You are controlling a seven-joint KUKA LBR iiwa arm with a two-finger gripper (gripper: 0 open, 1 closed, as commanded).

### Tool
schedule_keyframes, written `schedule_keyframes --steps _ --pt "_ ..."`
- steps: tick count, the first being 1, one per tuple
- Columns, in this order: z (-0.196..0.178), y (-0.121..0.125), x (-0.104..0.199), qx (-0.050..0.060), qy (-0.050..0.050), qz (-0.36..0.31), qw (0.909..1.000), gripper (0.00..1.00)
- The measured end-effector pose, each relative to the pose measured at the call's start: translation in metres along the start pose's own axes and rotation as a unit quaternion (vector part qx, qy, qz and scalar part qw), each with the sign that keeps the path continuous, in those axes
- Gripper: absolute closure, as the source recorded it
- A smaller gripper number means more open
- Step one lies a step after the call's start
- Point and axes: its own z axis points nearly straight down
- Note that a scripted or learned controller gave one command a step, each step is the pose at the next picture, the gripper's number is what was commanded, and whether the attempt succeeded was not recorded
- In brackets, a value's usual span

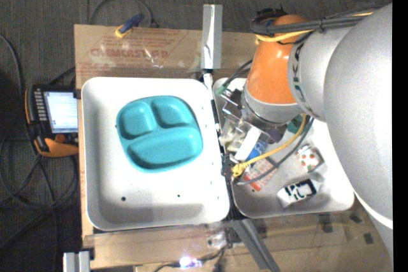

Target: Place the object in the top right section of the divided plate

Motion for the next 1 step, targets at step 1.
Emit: schedule_keyframes --steps 1 --pt "0.0050 0.0250 0.0605 0.000 0.000 0.054 0.9985 1.00"
